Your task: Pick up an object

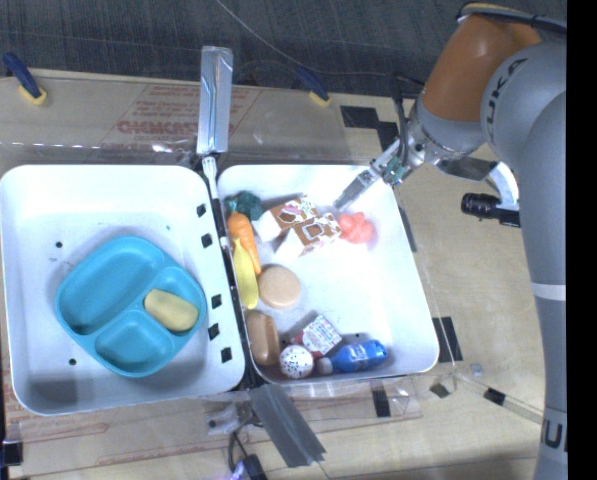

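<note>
Arm: the grey arm is seen reaching in from the right, its claw [350, 196] lowered over the upper part of the right bin [408, 298]
Claw state: it cannot be told whether the claw is released or clenched; nothing is seen held in it
Nearest thing: a pink toy [356, 229] is lying just below the claw tip, close to touching; a patterned carton [306, 225] is lying just to its left
Key relation: the pink toy is placed down and slightly right of the tip; the carton's long axis is run left to right
Other contents: a yellow banana [246, 274], a tan round piece [279, 288] and a blue bottle [361, 355] are set nearer the front
Left bin: a blue divided plate [98, 298] with a yellow lump [171, 309] is held in the left bin [28, 268]
Judgement: a short descent is probably all that is needed
</note>
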Controlling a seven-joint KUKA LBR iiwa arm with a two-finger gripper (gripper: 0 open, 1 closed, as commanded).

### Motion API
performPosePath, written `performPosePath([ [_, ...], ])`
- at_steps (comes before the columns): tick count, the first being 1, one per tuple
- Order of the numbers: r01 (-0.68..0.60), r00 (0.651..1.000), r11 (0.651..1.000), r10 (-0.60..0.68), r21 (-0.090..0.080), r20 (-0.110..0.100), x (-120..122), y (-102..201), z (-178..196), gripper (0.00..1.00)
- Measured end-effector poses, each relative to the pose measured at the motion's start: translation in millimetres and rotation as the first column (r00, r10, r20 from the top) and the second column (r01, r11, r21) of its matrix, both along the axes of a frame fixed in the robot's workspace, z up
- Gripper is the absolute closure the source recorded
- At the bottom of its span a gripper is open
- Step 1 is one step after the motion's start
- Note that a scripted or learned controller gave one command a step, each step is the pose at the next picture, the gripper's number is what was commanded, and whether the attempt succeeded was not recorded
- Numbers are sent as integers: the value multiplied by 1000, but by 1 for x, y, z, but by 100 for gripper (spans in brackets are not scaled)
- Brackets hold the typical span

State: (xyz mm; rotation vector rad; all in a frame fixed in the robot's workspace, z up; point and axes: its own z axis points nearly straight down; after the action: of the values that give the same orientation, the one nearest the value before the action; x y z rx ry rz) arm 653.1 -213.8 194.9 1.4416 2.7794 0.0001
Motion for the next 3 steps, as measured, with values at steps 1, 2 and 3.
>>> performPosePath([
  [1,-266,964,964,266,7,-12,-30,105,-60,0],
  [2,-270,963,963,270,5,-9,-28,105,-48,100],
  [3,-294,956,956,294,5,-10,-57,94,-102,100],
])
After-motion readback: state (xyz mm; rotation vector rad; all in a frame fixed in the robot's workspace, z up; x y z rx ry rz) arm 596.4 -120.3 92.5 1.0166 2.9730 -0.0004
